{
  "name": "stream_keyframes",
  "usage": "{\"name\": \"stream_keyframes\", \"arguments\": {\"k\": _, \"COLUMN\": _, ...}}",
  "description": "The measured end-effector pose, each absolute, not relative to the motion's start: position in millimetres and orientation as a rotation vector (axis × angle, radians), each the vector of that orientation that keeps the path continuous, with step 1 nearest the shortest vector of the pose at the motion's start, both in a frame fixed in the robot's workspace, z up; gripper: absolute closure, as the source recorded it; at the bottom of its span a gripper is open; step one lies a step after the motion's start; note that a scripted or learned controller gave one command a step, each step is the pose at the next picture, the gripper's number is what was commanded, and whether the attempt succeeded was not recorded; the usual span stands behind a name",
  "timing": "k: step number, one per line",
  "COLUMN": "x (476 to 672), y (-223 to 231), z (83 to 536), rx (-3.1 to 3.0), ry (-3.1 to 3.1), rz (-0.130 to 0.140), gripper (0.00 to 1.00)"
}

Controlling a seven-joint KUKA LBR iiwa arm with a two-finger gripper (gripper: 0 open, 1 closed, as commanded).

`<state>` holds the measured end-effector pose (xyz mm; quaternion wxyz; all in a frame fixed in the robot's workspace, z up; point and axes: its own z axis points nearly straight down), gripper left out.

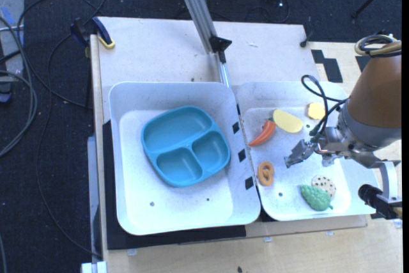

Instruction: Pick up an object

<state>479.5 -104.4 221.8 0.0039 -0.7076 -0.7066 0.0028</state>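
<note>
Green lump [316,197]: sits at the near edge of the right bin [281,211], just in front of the gripper, touching a speckled cookie [324,185]; a grab here may nudge both against the wall.
Orange ring [265,173]: near-left of the gripper, close to the bin's left wall; flat and thin, so the fingers could slide over it.
Gripper [298,155]: hangs low over the middle of the right bin, holding nothing; whether the fingers are apart or together, I cannot tell.
Red pepper [262,133] and yellow piece [287,121]: just beyond the gripper, touching; closing on one may shove the other.
Small yellow-orange piece [315,111]: beyond the gripper, beside the black cable [319,96], which might snag.
Blue tray [185,145]: well left of the gripper, in the left bin [128,112].
</note>
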Motion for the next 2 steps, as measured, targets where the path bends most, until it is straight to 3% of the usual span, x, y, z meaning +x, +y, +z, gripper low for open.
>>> {"name": "stream_keyframes", "arguments": {"k": 1, "x": 481.5, "y": -104.4, "z": 225.3, "rx": -2.220, "ry": -2.221, "rz": 0.001, "gripper": 0.00}}
{"name": "stream_keyframes", "arguments": {"k": 2, "x": 478.2, "y": -97.8, "z": 163.2, "rx": -2.218, "ry": -2.216, "rz": 0.006, "gripper": 0.00}}
